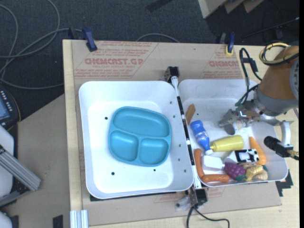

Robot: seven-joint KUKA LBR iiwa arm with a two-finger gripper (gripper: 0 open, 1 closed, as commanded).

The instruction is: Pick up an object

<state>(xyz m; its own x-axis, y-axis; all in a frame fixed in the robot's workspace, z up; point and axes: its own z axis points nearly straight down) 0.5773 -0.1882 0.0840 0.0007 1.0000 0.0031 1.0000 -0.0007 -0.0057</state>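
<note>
A grey robot arm with an orange band reaches in from the right over the right one of 2 shallow white bins (pixel 285 175) on a bench. Its gripper (pixel 232 119) hangs low over the back half of that bin, above bare white floor. The 2 fingers look slightly apart, with nothing between them, though they are small and dark in this view, so this is a judgement.

The loose objects lie in a cluster toward the viewer from the jaws, in the front half of the same bin. Nearest the jaws are a yellow bottle (pixel 228 143) lying on its side, just in front of them, and a blue bottle (pixel 200 134) in front and to the left. Farther off sit a bunch of purple grapes (pixel 234 170), a black and white block (pixel 248 155), an orange carrot (pixel 257 151) and a sausage-shaped toy (pixel 213 178) at the front wall. A small brown piece (pixel 190 112) leans at the left wall, level with the jaws.

The left bin (pixel 90 99), well to the left of the jaws, holds a blue 3-compartment plate (pixel 139 135).

As for progress: nothing is lifted yet. The arm is over the right bin but not on any object, so the reach, the closing and the lift all appear to remain.
</note>
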